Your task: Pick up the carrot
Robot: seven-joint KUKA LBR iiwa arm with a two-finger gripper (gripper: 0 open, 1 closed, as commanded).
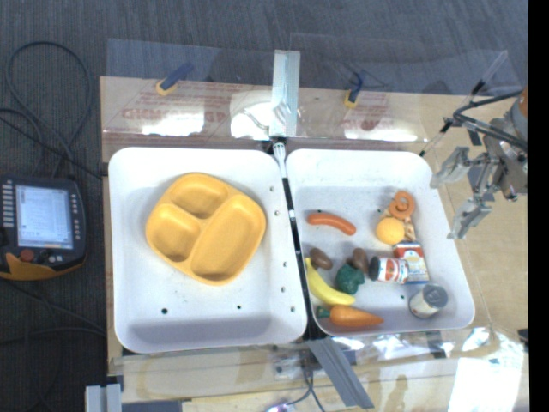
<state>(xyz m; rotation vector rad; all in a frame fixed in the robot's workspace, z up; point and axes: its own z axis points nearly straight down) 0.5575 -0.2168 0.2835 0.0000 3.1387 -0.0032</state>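
1. The carrot (pixel 354 318) is seen at the lower edge of the right bin (pixel 446 230), touching the banana (pixel 324 288).
2. The gripper (pixel 474 197) is held open at the right edge, holding nothing.
3. A descent clear of the banana is advised.

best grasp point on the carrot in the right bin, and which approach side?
Grip the carrot mid-body, across its width, coming from straight above. It lies flat along the right bin's near wall, thick end by the banana tip. Side approaches look blocked. Tool sits outside the bin's right edge.
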